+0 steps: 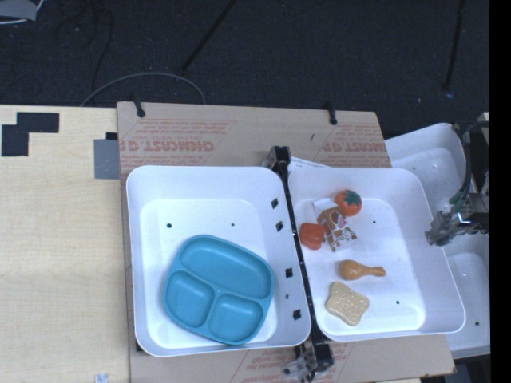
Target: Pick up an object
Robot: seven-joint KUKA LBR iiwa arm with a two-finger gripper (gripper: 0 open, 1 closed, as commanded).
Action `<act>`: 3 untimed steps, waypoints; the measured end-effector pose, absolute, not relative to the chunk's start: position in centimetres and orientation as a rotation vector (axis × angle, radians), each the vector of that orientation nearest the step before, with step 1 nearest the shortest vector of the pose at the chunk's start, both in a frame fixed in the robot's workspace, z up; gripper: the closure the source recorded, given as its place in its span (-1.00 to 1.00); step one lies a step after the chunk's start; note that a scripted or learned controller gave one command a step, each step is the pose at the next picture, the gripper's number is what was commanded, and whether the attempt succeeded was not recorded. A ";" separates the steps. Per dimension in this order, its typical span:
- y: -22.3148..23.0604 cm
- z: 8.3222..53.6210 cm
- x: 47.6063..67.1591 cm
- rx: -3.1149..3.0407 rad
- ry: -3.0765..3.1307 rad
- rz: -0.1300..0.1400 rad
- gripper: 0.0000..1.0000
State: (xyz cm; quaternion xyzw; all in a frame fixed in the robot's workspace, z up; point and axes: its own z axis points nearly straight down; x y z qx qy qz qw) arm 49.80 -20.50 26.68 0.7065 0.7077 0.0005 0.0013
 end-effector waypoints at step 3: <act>-10.9 25.5 51.1 2.219 2.230 -0.002 1.00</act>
